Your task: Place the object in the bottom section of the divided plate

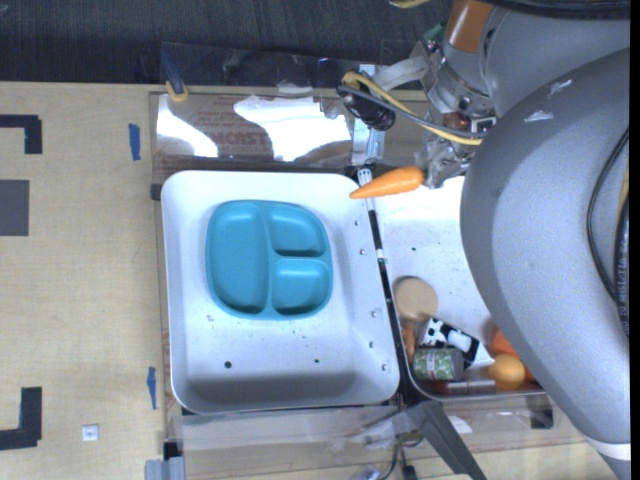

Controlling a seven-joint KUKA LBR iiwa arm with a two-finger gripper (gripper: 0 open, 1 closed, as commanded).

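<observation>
The carrot (388, 181) lies crosswise, tip toward the blue divided plate (268, 258) down-left, its thick end at the jaws; whether they grip it, I cannot tell.

My own grey arm (560, 248) covers most of the right bin (430, 243) from three o'clock round to five, and the picture's right edge cuts the arm off. My hand (440, 168) sits at one o'clock, tangled among cables and wrist; where its tips end against the carrot's (388, 181) thick end is too cramped to make out. At five o'clock an orange ball (508, 371) and a second orange thing (500, 345) are partly under my arm. The green can's (437, 364) label is too small to read. Glare blanks the clear panel (270, 128) at twelve o'clock.
</observation>
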